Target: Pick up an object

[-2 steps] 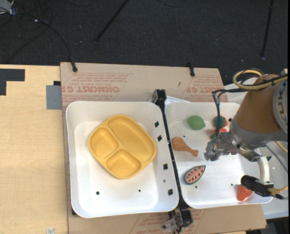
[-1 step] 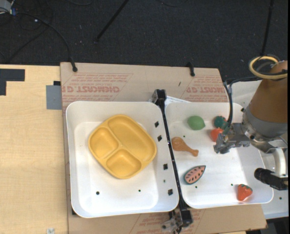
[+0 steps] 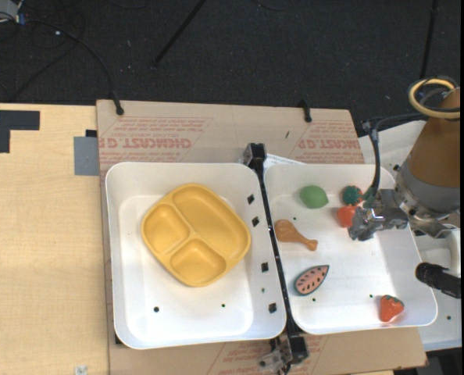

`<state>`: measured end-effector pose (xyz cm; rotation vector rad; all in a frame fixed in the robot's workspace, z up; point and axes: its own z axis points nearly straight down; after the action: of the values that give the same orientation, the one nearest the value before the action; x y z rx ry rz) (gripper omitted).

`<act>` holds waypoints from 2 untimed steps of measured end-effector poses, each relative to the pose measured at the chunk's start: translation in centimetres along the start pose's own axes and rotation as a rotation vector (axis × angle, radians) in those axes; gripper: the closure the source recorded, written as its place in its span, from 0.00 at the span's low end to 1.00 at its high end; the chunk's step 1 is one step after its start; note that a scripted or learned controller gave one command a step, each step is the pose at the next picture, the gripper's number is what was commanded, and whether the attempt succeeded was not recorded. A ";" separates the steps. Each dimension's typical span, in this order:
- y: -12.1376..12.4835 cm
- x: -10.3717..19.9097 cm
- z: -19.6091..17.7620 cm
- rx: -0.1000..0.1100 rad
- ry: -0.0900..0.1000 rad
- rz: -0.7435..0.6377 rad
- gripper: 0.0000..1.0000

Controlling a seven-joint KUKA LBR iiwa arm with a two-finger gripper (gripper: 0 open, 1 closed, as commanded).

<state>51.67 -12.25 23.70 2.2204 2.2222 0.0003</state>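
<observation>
Red-orange toy (image 3: 346, 214) is seen in right bin (image 3: 408, 244), touching tool (image 3: 362, 226) | finger state cannot be told, possibly not pinched | risk: toy is nudged aside by off-centre closing.

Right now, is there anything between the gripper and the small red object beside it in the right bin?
Nothing visible. The gripper is right next to the small red object, no other item between them. The green ball and chicken leg lie further left.
</observation>
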 end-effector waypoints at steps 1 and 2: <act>1.3 5.7 1.2 0.005 0.002 -0.004 1.00; 2.4 10.4 0.3 0.003 0.002 -0.004 1.00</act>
<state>54.04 -1.87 23.41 2.2185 2.2291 -0.0012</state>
